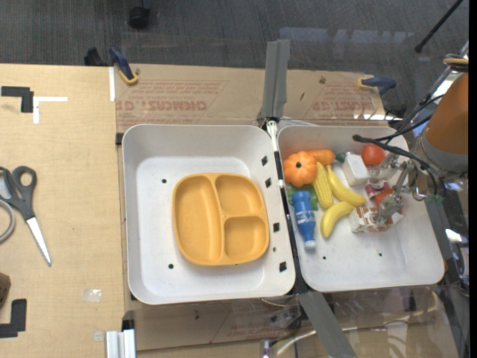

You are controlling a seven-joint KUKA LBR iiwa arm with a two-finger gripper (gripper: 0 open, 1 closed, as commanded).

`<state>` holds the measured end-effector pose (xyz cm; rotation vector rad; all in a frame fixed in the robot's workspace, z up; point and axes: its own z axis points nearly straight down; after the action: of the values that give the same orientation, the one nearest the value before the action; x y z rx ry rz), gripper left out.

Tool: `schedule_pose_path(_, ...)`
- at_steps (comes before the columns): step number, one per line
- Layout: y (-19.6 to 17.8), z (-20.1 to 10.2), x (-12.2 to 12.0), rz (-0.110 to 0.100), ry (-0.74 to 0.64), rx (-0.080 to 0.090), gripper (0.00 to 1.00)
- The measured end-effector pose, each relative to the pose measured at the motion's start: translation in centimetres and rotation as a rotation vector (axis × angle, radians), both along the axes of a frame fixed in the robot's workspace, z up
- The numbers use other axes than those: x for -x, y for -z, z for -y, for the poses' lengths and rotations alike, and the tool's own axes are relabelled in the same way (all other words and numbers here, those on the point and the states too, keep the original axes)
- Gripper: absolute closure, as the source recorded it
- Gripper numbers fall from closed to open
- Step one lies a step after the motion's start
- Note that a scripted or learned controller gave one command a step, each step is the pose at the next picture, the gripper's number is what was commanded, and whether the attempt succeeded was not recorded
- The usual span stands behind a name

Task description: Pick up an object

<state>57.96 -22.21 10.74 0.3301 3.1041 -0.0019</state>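
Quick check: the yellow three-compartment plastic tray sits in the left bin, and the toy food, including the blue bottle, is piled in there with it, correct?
Not quite. The yellow three-compartment plastic tray is in the left white bin, but the toy food is not with it. The camera view shows the blue bottle, orange pumpkin and yellow bananas in the right white bin.

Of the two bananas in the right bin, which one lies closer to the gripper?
The upper banana, which lies beside the corn cob and points toward the gripper. The lower banana sits nearer the blue bottle.
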Motion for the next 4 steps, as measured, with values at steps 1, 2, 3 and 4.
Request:
schedule_pose_path(1, -0.1, 0.5, 1.9, 0.014, 0.352, 0.001, 0.00)
schedule_pose_path(2, 0.0, -3.3, 2.0, 0.014, 0.548, -0.002, 0.00)
schedule_pose_path(3, -0.7, -4.4, -7.5, -0.012, 0.685, -0.010, 0.00)
schedule_pose_path(4, 1.6, -11.1, 2.0, -0.018, 0.703, -0.010, 0.00)
